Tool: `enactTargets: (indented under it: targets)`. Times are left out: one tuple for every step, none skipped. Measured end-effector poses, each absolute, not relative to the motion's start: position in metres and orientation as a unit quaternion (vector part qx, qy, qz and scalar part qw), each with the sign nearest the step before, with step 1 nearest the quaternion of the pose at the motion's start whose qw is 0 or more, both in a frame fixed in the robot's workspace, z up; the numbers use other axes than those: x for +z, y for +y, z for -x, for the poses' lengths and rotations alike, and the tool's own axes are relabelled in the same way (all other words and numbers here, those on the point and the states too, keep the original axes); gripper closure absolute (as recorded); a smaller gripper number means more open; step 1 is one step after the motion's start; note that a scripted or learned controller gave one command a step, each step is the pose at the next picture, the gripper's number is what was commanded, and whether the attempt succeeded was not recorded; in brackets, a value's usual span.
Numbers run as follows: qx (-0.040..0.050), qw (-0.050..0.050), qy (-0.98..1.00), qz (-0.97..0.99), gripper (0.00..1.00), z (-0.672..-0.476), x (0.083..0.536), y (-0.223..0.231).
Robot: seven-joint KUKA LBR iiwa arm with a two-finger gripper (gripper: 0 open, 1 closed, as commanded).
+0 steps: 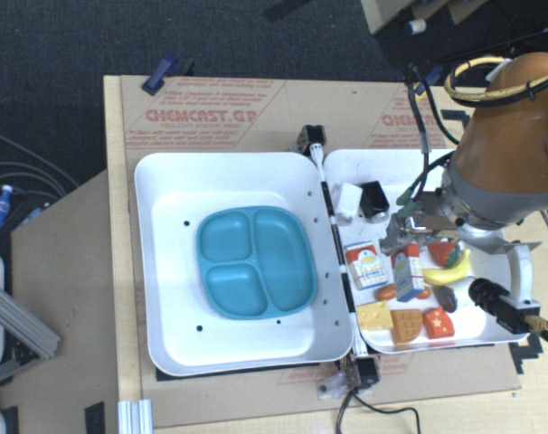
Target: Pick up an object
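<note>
Blue tray [256,262] in left bin [165,206] — right bin [382,163] cluttered.

A teal divided plate [256,262] is seen in a white bin [165,188]; a yellow banana [448,274] and red tomato [438,323] are seen beside it.

You look down on a bench topped with a brown board [256,107] printed in faded red lettering. Around it lies dark blue-grey carpet [120,16]. A blue clip [159,75] sits at the board's far left corner. To your left, black cables [21,165] curve across the floor beside a lower tan surface [66,251], and a grey metal rail [21,319] lies slanted near the edge. Light is even, without hard shadows.
</note>
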State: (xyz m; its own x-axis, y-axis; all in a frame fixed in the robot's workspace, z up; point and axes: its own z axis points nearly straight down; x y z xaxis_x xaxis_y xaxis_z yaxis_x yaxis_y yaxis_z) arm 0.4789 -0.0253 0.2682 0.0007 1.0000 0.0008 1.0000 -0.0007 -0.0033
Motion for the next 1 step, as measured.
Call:
enactTargets:
  targets:
    - [0.0009,0.001,-0.707,0.707,1.00,-0.4790,0.2660,-0.0186]
